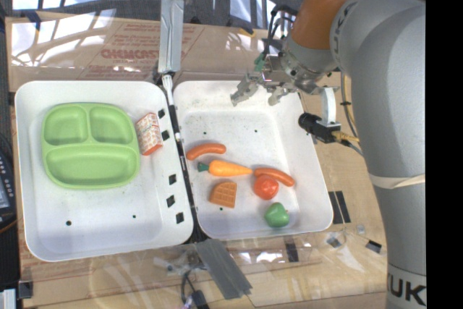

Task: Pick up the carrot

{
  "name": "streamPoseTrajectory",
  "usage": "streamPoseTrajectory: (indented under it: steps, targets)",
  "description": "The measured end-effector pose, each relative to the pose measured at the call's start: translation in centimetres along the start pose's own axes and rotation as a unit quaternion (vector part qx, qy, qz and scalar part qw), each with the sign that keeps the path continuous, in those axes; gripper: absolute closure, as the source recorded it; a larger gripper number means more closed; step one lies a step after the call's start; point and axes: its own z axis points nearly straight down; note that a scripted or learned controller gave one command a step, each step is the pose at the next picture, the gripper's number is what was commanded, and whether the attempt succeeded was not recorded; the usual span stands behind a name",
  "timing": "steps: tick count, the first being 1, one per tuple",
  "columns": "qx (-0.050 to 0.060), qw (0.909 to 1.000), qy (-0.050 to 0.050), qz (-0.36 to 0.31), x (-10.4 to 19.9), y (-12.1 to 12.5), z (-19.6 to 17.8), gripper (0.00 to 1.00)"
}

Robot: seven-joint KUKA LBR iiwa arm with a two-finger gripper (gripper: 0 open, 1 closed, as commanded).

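Both white bins (239, 228) look like smooth moulded plastic with a faint sheen — the right one is speckled with small dark marks. The green divided tray (90, 145) is matt plastic. The carrot (230, 169) and the red tomato (265, 188) appear glossy, toy-like plastic, the green pepper (276, 215) too. The pincer (259, 93) is bare grey metal; the arm (383, 76) wears smooth satin-grey casing with a shiny orange band. The desk (108, 47) shows brown printed cardboard — under clear, reflective sheeting.

1. The carrot (228, 168) was orange with a green stem end pointing left.
2. It lay flat, roughly level across the view.
3. It rested mid-floor in the right bin (286, 132).
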Motion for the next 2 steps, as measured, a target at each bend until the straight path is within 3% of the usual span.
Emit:
streamPoseTrajectory:
  steps: [1, 2]
  targets:
    - [0.001, 0.9948, 0.001, 0.102, 1.7, -4.7, 6.0, 0.0]
    - [0.001, 0.9907, 0.0, 0.136, 4.9, -9.2, 10.3, 0.0]
